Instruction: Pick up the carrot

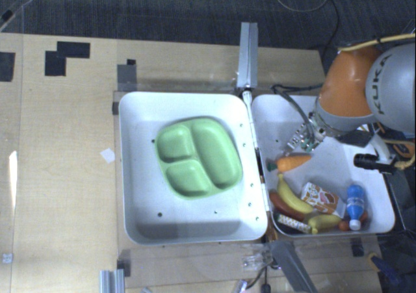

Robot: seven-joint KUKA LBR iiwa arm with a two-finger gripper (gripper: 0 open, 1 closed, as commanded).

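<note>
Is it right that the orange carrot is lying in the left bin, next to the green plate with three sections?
Not quite. The carrot lies in the right bin, near the banana and just below the gripper, as the camera view shows. The green plate with three sections sits by itself in the left bin.

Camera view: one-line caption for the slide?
Gripper hovers just above the carrot in the right bin, beside bananas and a bottle; green tray fills the left bin.
</note>
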